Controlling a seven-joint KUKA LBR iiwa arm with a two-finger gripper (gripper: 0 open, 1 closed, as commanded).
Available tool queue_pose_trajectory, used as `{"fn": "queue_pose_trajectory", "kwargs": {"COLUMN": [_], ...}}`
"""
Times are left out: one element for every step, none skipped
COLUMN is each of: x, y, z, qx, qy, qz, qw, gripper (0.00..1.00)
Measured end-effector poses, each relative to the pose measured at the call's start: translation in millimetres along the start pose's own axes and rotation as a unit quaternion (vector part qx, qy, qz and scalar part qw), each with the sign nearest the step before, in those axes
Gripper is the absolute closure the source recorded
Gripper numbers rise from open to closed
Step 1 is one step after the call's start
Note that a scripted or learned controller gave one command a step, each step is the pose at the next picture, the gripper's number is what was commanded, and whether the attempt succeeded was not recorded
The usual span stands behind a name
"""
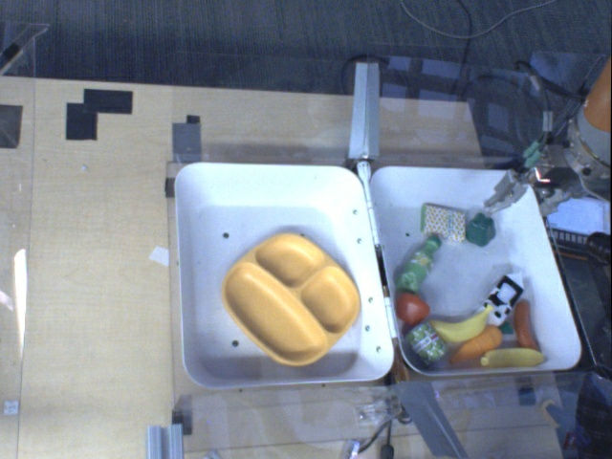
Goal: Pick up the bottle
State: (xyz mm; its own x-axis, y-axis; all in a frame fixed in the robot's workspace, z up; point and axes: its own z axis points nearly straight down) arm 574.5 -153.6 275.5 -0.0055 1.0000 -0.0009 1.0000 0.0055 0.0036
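Observation:
A green bottle [418, 264] lies tilted in the right bin [564, 285], near its left wall, with its cap toward the bin's far side. My gripper [501, 195] hangs over the bin's far right corner, up and to the right of the bottle and well apart from it. It is just beyond a small green block [480, 229]. Nothing shows in its grasp.
Around the bottle lie a patterned sponge [443, 220], a red tomato [411, 308], a green can [426, 343], a banana [460, 328], a carrot [475, 345], a red sausage [522, 325] and a black-and-white item [504, 295]. The left bin [201, 256] holds a yellow divided plate [291, 296].

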Motion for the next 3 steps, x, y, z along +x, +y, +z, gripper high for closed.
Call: {"fn": "queue_pose_trajectory", "kwargs": {"x": [15,15,34], "y": [71,71,66], "z": [86,86,-5], "qx": [0.0,-0.001,-0.001], "qy": [0.0,0.0,0.0], "qz": [-0.043,-0.043,0.051], "qw": [0.9991,0.9991,0.9987], "gripper": [0.0,0.0,0.0]}}
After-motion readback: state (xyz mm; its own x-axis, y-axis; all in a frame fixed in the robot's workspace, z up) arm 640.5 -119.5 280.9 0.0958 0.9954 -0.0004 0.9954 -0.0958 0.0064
